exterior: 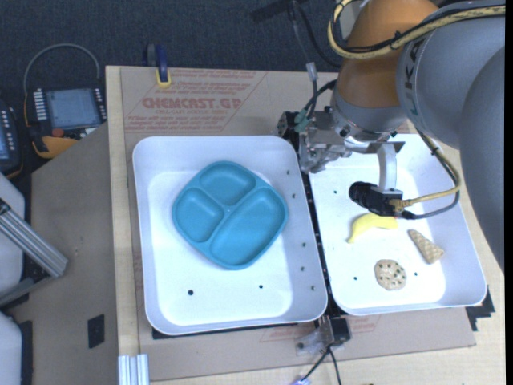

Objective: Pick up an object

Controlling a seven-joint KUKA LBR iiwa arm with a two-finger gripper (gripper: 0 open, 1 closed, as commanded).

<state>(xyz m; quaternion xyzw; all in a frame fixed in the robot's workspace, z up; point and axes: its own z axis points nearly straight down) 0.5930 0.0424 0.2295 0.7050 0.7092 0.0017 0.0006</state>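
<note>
The right bin (pixel 457 291) holds a yellow banana (pixel 369 227), a round speckled cookie (pixel 389 274) and a tan wedge-shaped piece (pixel 426 246). A blue divided plate (pixel 230 213) lies in the left bin (pixel 160 287). My gripper (pixel 315 152) hangs over the right bin's far left corner, close to the wall between the two bins. It is well behind the banana and apart from it. I see nothing held by it.
The grey arm with its orange band (pixel 385 22) covers the far right of the bench. A cardboard sheet (pixel 200 95) lies under both bins. A small screen device (pixel 70 107) sits off the bench at far left.
</note>
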